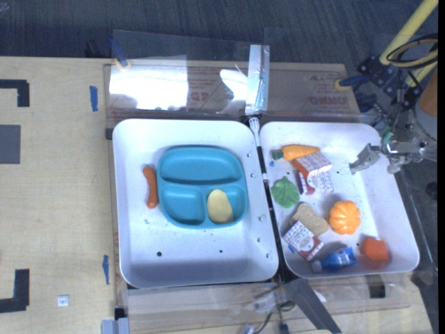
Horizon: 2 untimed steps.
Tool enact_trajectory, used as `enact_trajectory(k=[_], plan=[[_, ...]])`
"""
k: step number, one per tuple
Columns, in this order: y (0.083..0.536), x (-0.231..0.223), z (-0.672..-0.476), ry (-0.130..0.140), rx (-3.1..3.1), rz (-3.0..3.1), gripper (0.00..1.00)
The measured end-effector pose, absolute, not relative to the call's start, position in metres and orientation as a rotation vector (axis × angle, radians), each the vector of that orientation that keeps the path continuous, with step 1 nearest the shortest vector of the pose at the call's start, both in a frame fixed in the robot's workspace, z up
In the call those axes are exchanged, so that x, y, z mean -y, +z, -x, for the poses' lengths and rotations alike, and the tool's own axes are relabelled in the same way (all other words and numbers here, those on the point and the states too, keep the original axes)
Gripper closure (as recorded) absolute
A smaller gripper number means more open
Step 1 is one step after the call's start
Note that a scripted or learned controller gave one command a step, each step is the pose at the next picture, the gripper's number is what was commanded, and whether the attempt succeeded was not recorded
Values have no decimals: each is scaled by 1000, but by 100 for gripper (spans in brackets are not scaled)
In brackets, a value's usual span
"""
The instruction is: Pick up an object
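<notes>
My gripper (pixel 379 163) hangs over the right bin (pixel 400 214) near its far right rim, open with nothing between its fingers. Below and left of it lie an orange pumpkin (pixel 345 216), a red-and-white carton (pixel 317 173), a carrot (pixel 300 151) and a green leafy piece (pixel 285 192). Nearer the front edge are a tan cracker (pixel 311 219), a second small carton (pixel 302 239), a blue bottle (pixel 338 259) and a red-orange ball (pixel 375 250). The gripper touches none of them.
The left bin (pixel 132 242) bears a blue divided plate (pixel 198 179) with a yellow oval piece (pixel 220 205) in its right compartment, and an orange sausage (pixel 151 186) beside it. A clear panel (pixel 181 75) and a metal post (pixel 257 78) stand behind the bins.
</notes>
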<state>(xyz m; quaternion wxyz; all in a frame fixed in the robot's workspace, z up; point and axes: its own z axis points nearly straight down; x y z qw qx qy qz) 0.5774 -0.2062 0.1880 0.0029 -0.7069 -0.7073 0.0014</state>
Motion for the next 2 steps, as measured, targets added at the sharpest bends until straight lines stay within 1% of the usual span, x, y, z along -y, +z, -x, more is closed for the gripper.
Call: enact_trajectory(k=[1,2], plan=[[215,225,-586,4,1931,2477,0],[118,202,-521,8,2104,2318,0]])
